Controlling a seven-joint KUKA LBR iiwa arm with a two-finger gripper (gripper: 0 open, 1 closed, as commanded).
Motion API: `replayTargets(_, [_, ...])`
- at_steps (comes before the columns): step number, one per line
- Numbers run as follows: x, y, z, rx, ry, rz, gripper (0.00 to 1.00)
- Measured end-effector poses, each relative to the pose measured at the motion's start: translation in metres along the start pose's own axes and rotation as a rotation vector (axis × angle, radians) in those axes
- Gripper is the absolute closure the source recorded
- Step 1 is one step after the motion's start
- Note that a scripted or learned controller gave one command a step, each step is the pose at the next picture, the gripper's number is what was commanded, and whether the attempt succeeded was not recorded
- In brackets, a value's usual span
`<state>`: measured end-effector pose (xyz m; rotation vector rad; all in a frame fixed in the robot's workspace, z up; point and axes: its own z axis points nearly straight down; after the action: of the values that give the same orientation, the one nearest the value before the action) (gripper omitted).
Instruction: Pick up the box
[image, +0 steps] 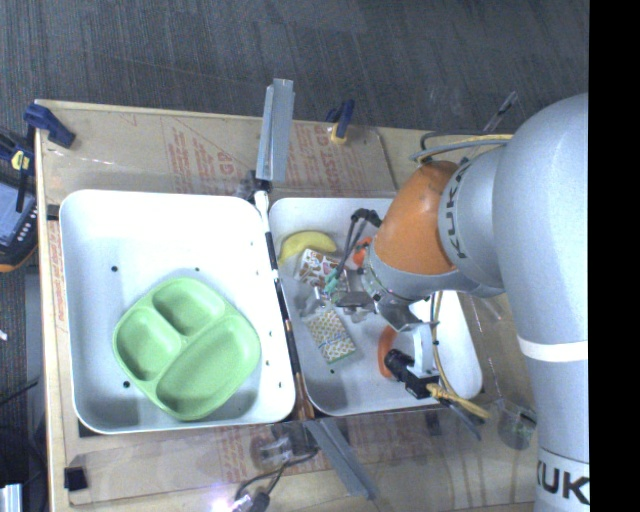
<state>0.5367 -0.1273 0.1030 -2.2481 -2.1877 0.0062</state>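
Note:
A small flat box (332, 336) with a checkered pattern lies tilted on the floor of the right bin (455, 340), near its left wall. My gripper (338, 291) hangs low in that bin just above and behind the box, under the orange wrist band (420, 235). It sits between the box and a small white-and-red printed carton (317, 267). The wrist hides the gripper's tips, and I see nothing plainly held.
A yellow fruit (307, 243) lies at the right bin's back left corner. An orange object (387, 352) sits partly under the arm, right of the box. The left bin (90, 250) holds a green divided plate (187, 347). Clamps and a metal bar (273, 128) line the bench's rear.

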Motion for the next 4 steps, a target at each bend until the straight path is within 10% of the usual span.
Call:
replayTargets(1, [-0.019,-0.06,0.012,-0.002,0.001,-0.081,0.0])
replayTargets(2, [-0.009,-0.01,0.012,-0.003,0.0,-0.125,0.0])
replayTargets(3, [-0.009,-0.01,0.002,-0.001,-0.002,-0.133,1.0])
replayTargets(4, [0.083,0.011,-0.157,-0.006,-0.001,-0.275,1.0])
